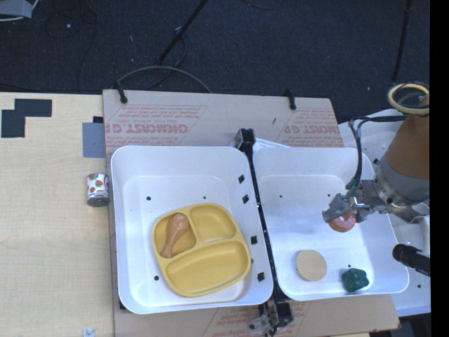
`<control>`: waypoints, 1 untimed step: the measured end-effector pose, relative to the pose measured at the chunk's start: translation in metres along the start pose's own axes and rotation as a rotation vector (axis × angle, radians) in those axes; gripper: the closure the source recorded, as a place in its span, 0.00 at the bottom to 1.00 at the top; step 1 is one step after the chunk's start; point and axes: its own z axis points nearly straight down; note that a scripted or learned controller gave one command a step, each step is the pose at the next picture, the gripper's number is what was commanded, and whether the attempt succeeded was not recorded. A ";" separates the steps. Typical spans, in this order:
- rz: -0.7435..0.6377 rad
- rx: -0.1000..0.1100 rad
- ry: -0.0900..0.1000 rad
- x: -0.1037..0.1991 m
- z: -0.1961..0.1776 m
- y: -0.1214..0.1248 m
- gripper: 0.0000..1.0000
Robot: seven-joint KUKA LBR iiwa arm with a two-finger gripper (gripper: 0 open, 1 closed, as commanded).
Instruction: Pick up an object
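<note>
Pincer (342,213) is sitting low in the right bin (393,286), over toward its right side, with the arm (410,153) coming in from the right edge. It's right on top of a small red object (343,222), roundish, maybe a toy tomato or something like it. The red thing peeks out just under the grey fingers, but honestly I can't tell from this angle if the fingers are closed on it or just parked above it, so no call on open or shut or whether it has a grip.

Also in the right bin: a flat tan disc (311,265), cookie-looking, nearer the front, and a small dark green lump (355,279) just beside it toward the front right corner. Both are apart from the pincer.

Left bin (133,181) has a yellow divided tray (207,265) with three compartments. An orange drumstick-shaped toy (175,233) lies in the upper left compartment, tilted a bit.

Outside the bins, on the wooden worktop (42,223) to the left, a little can (97,188) with red spots lies on its side, just beside the left bin's wall. Cardboard sheet (210,118) lies under both bins.
</note>
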 end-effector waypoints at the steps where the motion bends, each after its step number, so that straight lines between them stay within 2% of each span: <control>1: 0.001 0.005 0.001 -0.001 -0.002 0.000 1.00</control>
